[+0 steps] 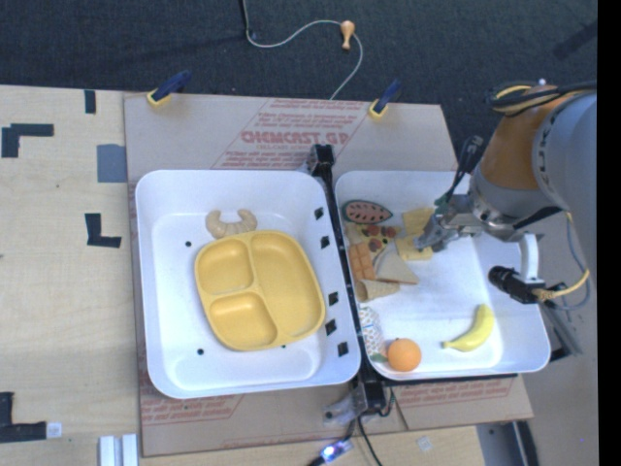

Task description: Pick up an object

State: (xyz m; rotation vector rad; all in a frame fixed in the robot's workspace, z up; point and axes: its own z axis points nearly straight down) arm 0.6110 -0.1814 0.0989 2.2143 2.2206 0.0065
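Note:
My gripper hangs low over the right bin, right above a pale yellow cheese-like piece near the bin's back middle. Beside it lie a triangular sandwich slice, a waffle-like piece, a watermelon slice and small red bits. A banana and an orange rest near the bin's front. The arm hides the fingertips.
The left bin holds a yellow divided plate and a tan pretzel-shaped piece behind it. A black divider runs between the bins. The cardboard sheet below is clamped at the back.

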